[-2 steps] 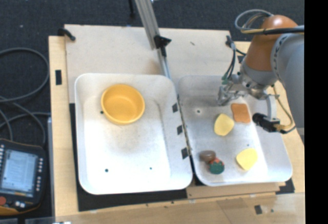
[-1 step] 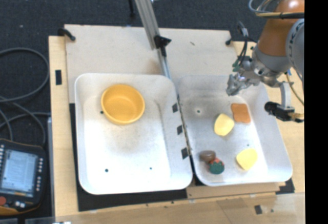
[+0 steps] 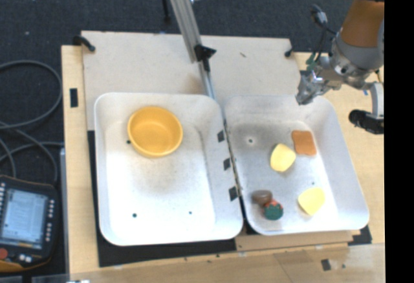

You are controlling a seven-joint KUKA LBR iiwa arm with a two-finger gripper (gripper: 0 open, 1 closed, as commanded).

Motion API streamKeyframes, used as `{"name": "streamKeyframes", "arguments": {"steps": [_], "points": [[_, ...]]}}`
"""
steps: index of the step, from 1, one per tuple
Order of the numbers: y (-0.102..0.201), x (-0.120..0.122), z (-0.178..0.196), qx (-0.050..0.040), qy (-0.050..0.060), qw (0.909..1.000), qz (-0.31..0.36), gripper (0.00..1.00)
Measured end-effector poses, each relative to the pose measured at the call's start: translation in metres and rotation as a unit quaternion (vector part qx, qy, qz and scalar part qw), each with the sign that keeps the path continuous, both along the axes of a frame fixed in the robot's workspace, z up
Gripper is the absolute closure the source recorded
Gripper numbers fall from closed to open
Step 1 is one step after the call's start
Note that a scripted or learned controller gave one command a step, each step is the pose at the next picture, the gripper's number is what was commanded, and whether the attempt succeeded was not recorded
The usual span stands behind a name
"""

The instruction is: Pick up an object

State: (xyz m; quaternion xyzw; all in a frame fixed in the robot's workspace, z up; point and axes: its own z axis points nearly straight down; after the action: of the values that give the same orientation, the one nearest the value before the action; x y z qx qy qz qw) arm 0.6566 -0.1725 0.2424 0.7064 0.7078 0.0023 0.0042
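- The nearest candidate to lift is the orange-brown block, lying flat in the right bin, toward that bin's far right part. It looks roughly square, so no clear long axis to align with.
- Relative to the block, the gripper sits beyond it, over the bin's far rim and almost straight up-frame; the block therefore lies toward the camera and below the fingertips, well apart from them.
- I cannot tell how far the jaws stand apart; they read as one dark tip at this distance. Nothing shows between them, so I judge the arm empty-handed.
- Just beside the block, to its near left, lies a pale yellow rounded piece.
- Farther toward the camera from the block is a second yellow piece, and left of that a brown lump touching a green-and-red object.
- Well to the block's left, in the left bin, stands a yellow bowl.
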Motion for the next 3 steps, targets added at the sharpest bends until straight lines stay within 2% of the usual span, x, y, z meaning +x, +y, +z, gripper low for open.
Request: {"name": "streamKeyframes", "arguments": {"steps": [1,2,3], "points": [[-0.002,0.001,0.049,-0.0001,0.001,1.0,0.001,1.0],[0.052,0.015,0.047,0.001,0.003,1.0,0.002,1.0],[0.102,0.007,0.039,0.001,0.004,1.0,0.0,1.0]]}}
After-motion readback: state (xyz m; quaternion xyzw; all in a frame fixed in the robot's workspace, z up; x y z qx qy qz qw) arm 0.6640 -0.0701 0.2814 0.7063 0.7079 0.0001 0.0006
